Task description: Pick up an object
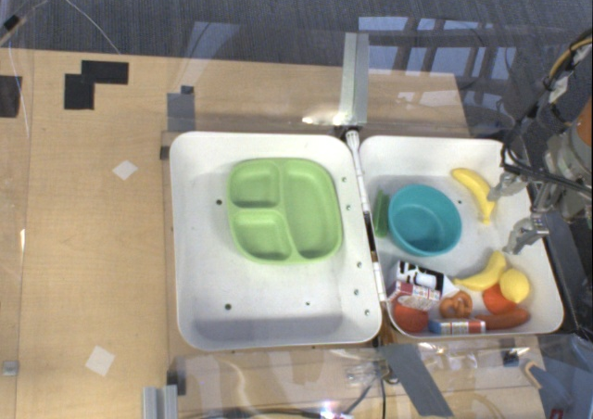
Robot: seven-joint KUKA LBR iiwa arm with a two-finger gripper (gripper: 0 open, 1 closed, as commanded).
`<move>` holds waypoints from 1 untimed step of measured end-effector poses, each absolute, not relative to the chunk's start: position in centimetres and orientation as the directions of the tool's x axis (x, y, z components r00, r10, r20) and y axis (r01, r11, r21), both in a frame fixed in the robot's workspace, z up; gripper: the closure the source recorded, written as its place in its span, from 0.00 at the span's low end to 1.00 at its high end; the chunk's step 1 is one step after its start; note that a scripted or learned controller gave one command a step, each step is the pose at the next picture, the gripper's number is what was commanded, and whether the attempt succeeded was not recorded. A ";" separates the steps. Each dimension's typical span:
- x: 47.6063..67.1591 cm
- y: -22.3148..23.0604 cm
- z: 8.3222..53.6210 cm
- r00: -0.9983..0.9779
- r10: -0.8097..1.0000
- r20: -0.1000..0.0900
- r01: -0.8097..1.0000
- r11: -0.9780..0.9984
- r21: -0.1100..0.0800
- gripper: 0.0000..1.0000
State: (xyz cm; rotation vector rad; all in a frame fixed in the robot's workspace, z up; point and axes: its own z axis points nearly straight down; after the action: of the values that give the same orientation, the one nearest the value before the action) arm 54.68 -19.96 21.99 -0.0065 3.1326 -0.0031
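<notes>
The bench carries 2 shallow white bins side by side. The left bin (199, 250) holds 1 green divided plate (281, 209). The right bin (408, 153) holds the candidate objects: a teal bowl (424, 220) near its centre, 1 banana (473, 192) at the far right, a second banana (487, 272) on the near right, and a cluster of small items along the near wall, including a yellow lemon-like fruit (515, 285), an orange-red fruit (497, 300), a red sausage-shaped item (500, 319) and a printed packet (418, 285).

The gripper (520, 213) sits over the right rim of the right bin. Its 2 metal fingers (505, 187) stand apart with nothing between them; no object is held.

The relation that governs the next move: the far banana lies just left of the gripper, with its near tip beside the far finger. Its long axis runs from far-left to near-right, curving toward the near end. The near banana lies just beyond the near finger, toward the near-left, with its long axis running near-left to far-right. Both are closer to the tool than the bowl, which is further left.

Judgement: the pick has not started. A short leftward shift and a descent, with the fingers set across the chosen banana's long axis, appears to be the requirement. The bin's right wall is close and may obstruct the outer finger.
</notes>
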 end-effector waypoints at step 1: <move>61.9 -20.6 9.1 -0.999 -0.040 -0.019 -0.040 0.999 -0.005 0.00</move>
State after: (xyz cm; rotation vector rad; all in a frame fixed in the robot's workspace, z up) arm 61.88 -20.57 9.11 -0.0619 3.1224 -0.0080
